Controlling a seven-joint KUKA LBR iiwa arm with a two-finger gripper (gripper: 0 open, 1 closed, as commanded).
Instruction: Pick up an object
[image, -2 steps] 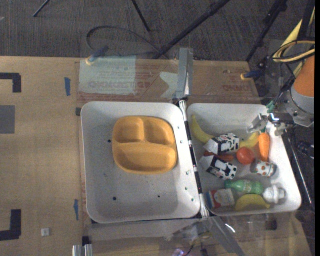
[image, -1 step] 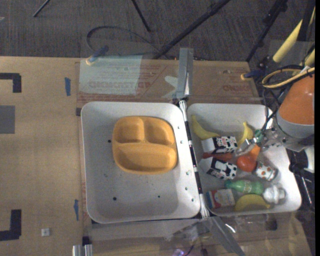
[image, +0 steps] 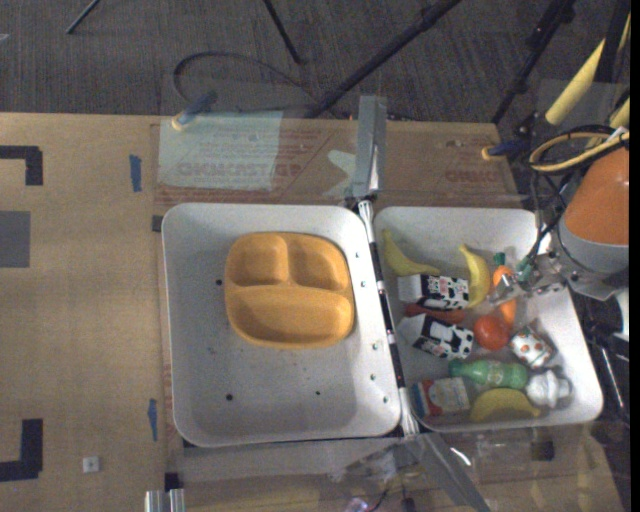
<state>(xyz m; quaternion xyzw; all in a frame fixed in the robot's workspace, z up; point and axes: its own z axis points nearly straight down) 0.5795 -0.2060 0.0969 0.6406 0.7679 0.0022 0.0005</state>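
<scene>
The right bin (image: 585, 335) holds several small items. At its back lie a yellow banana (image: 400, 258) and a second banana (image: 475, 272). Two cow-patterned cartons (image: 436, 290) (image: 446, 340) sit in the middle, with an orange ball (image: 490, 332) beside them. A green bottle (image: 490, 375), a third banana (image: 505, 403), a white bottle (image: 546, 388) and a red-and-white toy (image: 530, 347) lie toward the front. My gripper (image: 512, 287) hangs low over the bin's back right, just above the orange ball and next to a small orange piece (image: 503, 274).
The left bin (image: 190, 330) holds an orange divided plate (image: 290, 288). A metal divider (image: 380, 300) separates the bins. A red-labelled bottle (image: 444, 397) lies at the right bin's front left. Cables and stands crowd the back right behind the arm (image: 600, 205).
</scene>
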